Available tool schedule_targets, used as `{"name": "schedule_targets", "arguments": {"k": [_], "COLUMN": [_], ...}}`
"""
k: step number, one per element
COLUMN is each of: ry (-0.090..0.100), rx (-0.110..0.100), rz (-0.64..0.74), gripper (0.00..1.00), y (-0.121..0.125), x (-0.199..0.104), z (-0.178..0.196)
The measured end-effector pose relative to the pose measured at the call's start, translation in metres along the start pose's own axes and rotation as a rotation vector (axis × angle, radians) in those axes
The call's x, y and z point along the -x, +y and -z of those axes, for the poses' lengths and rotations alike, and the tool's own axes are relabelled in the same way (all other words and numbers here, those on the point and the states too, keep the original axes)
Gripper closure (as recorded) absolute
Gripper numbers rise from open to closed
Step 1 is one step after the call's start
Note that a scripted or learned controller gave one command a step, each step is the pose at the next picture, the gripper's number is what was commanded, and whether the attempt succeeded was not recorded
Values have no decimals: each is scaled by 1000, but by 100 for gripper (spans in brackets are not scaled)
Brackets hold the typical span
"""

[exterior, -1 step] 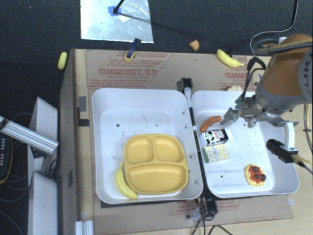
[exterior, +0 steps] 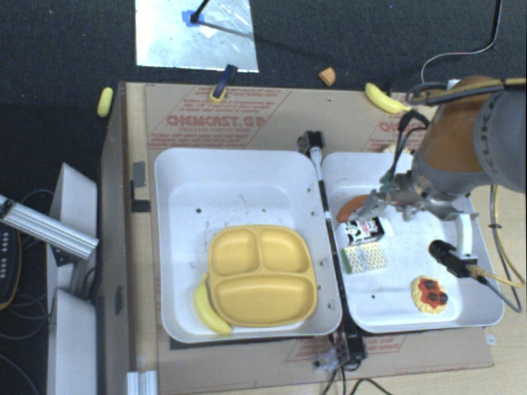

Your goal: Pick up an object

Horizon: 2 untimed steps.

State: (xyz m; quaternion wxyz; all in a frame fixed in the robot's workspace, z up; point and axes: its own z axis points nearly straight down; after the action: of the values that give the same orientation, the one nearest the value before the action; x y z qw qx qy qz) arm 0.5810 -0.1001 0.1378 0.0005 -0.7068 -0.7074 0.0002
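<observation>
Sitting side by side, the left bin (exterior: 239, 188) holds a yellow divided tray (exterior: 262, 274) with a banana (exterior: 206, 307) against its lower-left edge. The right bin (exterior: 391, 299) has the gripper (exterior: 383, 202) at its upper left, released or clenched I cannot tell. Just below lies a patterned card (exterior: 363, 231), a pizza toy (exterior: 430, 294) sits lower right, and an orange-red piece (exterior: 352, 206) is just beside the gripper.

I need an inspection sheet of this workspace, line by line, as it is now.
Surface: cardboard bench bearing left bin and right bin.
Job's things: left bin holds a yellow divided plate with a banana at its edge; right bin holds an orange toy, printed card, dotted pad, toy pizza.
Clutter: second banana on the bench behind the right bin.
Grippers: gripper over the right bin, near the orange toy.
Cables: black cable, upper right.
Surroundings: dark carpet, silver sheet.
</observation>
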Motion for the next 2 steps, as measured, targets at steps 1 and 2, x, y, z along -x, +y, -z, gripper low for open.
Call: {"name": "schedule_targets", "arguments": {"k": [1, 2], "ry": [0, 0], "rx": [4, 3], "rz": [0, 1], "gripper": [0, 0], "y": [5, -18], "x": [-9, 3], "z": [-37, -53]}}
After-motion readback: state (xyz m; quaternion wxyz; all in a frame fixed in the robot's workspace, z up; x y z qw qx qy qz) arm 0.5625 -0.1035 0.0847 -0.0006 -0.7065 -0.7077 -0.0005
